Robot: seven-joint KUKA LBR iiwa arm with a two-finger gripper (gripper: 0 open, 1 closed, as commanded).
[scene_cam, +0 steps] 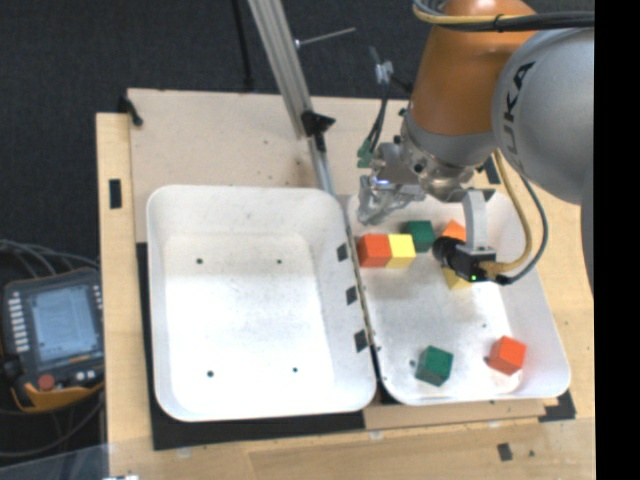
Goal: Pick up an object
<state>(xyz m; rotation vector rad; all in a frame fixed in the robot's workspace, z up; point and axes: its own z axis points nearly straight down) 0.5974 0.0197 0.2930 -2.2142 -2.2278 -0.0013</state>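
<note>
Sitting in the right bin (pixel 530 368), near its back edge, are an orange block (pixel 373 250), a yellow block (pixel 401 250) touching it and a green block (pixel 421 234). The gripper (pixel 380 200) hangs just above them; can't tell how its fingers are set. Another green block (pixel 434 365) and orange block (pixel 507 354) lie up front.

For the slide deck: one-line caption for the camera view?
Gripper hovers over right bin near orange block and yellow block.
</note>
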